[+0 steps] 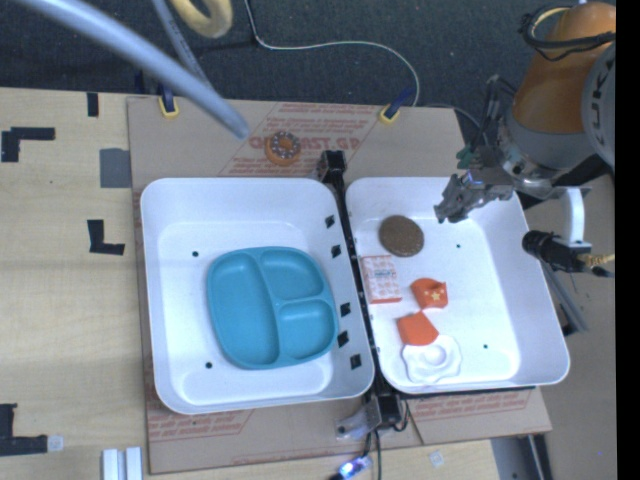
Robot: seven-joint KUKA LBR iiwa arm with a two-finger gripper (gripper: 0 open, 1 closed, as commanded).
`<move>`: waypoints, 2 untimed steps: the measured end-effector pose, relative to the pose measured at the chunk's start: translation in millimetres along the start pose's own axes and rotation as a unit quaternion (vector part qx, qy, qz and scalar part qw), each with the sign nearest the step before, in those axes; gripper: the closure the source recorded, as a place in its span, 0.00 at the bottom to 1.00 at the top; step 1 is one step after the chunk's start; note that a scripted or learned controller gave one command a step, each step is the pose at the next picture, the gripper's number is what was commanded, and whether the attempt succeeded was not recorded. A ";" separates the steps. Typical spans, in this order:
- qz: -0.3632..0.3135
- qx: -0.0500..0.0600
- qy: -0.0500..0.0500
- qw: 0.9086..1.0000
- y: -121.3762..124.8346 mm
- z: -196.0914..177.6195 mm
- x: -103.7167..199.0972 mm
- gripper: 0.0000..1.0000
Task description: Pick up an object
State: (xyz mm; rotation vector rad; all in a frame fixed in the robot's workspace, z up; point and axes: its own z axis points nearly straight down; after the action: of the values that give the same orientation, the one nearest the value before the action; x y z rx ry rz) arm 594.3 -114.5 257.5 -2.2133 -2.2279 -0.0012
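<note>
With the gripper [452, 208] parked over the right bin's [500, 268] upper edge, whether it's grasping or released can't be told, so the brown disc [401, 236] just beside it should be approached straight down and squeezed squarely before anything's lifted.

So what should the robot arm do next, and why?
Probably move left and down toward the brown disc. The gripper hangs above the right bin just beside the disc, holding nothing, and the disc is the closest thing to grab.
</note>
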 end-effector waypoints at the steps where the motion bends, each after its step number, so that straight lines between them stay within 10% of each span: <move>1: 0.000 0.001 -0.001 1.000 16.7 14.7 55.5 1.00; 2: 0.002 0.000 -0.001 1.000 35.3 25.0 103.5 1.00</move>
State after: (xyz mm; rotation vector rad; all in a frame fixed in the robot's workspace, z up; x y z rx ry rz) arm 628.9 -10.7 232.7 -2.2182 -2.2248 0.0024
